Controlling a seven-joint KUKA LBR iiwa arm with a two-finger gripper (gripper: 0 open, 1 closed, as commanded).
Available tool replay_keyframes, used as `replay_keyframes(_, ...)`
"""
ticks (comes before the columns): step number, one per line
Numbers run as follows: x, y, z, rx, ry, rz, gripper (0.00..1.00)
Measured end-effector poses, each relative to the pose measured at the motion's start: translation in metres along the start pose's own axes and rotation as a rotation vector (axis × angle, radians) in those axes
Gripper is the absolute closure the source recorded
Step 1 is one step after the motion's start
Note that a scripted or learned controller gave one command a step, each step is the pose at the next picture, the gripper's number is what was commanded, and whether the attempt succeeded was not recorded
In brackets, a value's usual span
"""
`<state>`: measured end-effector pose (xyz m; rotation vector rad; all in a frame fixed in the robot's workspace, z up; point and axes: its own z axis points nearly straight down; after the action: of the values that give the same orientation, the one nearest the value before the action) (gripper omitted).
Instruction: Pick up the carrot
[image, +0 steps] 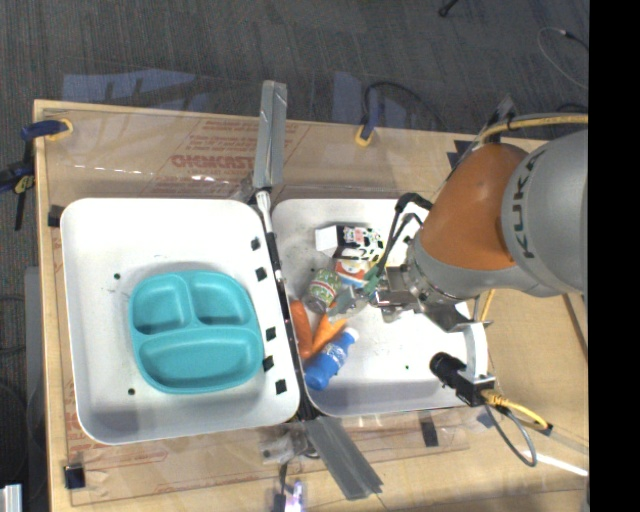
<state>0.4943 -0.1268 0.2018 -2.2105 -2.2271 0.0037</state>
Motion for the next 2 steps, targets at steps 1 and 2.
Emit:
replay_keyframes(1, -0.005, 0.005, 0.111, -0.002, 0.0, -0.107, 0.0)
replay_keyframes(2, -0.004, 0.006, 0.101, -0.003, -0.001, -0.113, 1.0)
